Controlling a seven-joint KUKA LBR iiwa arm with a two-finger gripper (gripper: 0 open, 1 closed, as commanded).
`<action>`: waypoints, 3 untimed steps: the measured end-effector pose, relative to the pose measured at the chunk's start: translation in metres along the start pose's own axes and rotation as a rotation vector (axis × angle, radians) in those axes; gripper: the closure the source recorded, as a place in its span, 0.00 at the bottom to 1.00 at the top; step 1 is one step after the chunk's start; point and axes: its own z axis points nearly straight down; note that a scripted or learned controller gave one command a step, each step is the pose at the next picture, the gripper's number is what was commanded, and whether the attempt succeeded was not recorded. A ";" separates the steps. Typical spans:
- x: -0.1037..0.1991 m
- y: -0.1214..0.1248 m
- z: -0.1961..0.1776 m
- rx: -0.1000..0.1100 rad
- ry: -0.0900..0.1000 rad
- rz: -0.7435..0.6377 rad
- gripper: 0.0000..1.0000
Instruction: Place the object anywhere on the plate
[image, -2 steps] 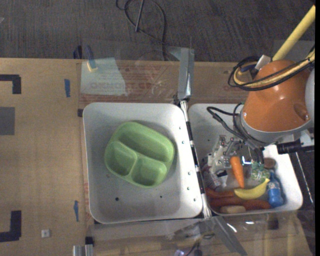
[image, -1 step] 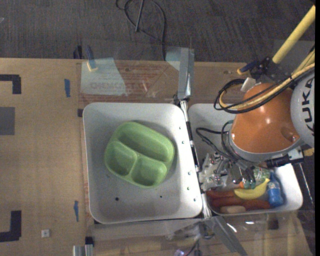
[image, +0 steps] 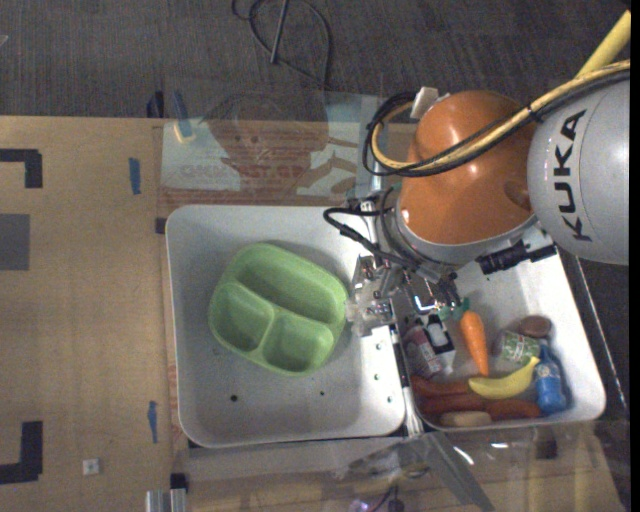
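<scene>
Arm poised over the seam between the bins, plate waiting to the left

The green plate (image: 277, 308) lies in the left bin (image: 190, 400), its three compartments bare, long axis running from far-left to near-right, likely set there as the drop target. Just right of it the gripper (image: 385, 298) hangs at the bins' shared wall; whether its fingers are spread or holding anything I cannot tell. Which object is meant is unclear: a carrot (image: 474, 342), tip pointing far, and a banana (image: 503, 381) lying crosswise sit in the right bin (image: 585, 400).
</scene>
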 end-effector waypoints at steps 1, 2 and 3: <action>0.000 0.000 0.000 0.000 0.000 0.000 0.00; -0.003 0.001 -0.009 -0.002 -0.005 0.001 1.00; -0.009 -0.031 0.016 0.001 0.005 0.103 1.00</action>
